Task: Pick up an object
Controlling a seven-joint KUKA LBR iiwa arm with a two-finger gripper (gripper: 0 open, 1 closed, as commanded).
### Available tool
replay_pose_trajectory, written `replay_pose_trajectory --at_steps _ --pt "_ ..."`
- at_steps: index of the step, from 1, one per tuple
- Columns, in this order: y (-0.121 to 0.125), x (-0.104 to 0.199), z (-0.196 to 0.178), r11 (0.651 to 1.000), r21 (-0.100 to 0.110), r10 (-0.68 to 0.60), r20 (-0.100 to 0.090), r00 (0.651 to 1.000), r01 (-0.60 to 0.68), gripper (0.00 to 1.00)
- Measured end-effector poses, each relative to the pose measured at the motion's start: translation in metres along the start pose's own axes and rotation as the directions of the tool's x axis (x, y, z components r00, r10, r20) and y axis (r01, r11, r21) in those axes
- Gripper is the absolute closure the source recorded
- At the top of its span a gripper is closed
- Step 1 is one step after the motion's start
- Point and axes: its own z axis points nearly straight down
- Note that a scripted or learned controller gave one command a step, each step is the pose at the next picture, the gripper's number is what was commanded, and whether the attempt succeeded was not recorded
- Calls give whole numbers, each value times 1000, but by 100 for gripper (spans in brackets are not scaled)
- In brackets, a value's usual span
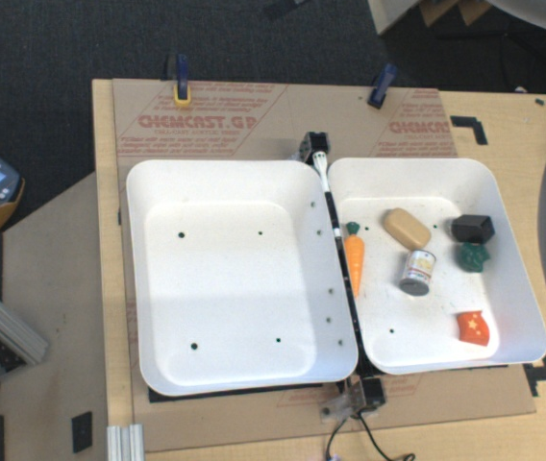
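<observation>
The left bin sat beside the right bin, which held a carrot by its left wall, a tan block, a can, a black block, a green piece and a red piece.

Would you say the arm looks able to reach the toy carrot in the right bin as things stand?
Probably yes. The carrot lies open from above, apart from the tan block and small can. However, it sits tight against the right bin's left wall, which may crowd a grasp from that side.
</observation>
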Motion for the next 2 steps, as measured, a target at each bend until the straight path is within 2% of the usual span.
replay_pose_trajectory --at_steps 2 --pt "0 0 0 1000 0 0 0 1000 0 0"
